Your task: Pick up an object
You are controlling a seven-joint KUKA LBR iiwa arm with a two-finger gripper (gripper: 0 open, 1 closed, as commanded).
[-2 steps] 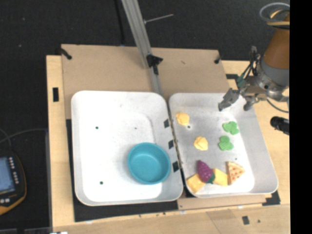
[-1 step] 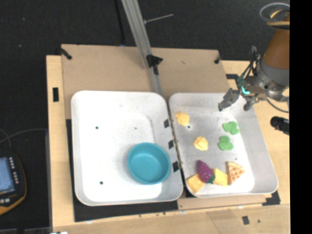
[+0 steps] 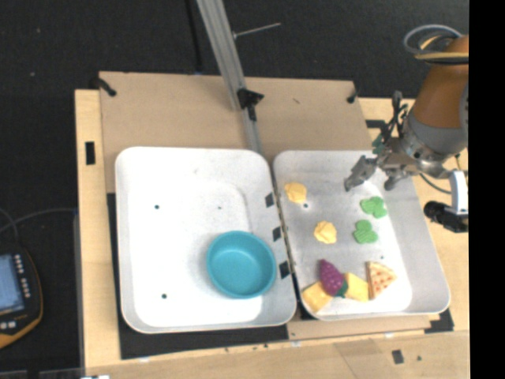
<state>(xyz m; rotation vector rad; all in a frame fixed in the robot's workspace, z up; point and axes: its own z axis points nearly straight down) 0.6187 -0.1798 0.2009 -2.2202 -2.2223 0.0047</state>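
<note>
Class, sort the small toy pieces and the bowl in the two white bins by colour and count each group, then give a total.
Yellow: 4
Green: 2
Purple: 1
Orange pizza slice: 1
Blue bowl: 1
Total: 9

No text, label or number can be read anywhere. The handheld screen [image 3: 9, 284] at lower left may carry writing, too blurred to tell.
</note>
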